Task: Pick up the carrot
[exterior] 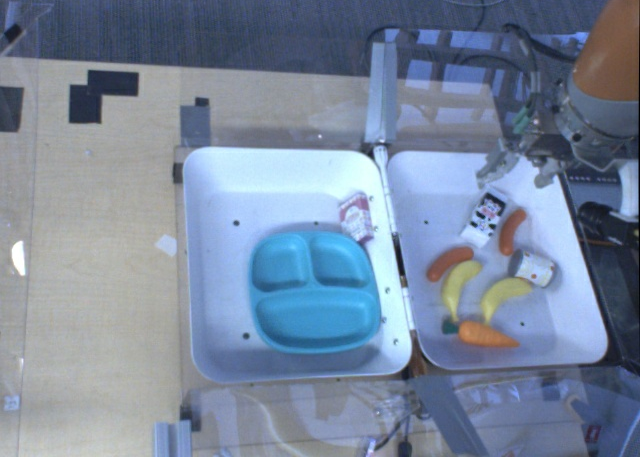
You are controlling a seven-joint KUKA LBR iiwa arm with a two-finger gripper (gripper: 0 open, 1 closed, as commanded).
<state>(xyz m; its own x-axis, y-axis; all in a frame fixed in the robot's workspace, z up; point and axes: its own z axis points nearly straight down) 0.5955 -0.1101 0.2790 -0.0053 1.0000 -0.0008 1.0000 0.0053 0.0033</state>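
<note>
Near the right bin's [590,345] front edge: carrot [487,336], long axis parallel to that edge; gripper [520,163] at far edge, diagonally opposite, fingers spread, holding nothing

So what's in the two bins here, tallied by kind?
Carrot: 1
Bananas: 2
Sausages: 2
Can: 1
Carton: 1
Red packet: 1
Blue divided plate: 1
Total: 9

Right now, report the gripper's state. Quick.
Gripper: open, holding nothing, fingers spread above the far end of the right bin. The carrot lies untouched near that bin's front edge.
</note>
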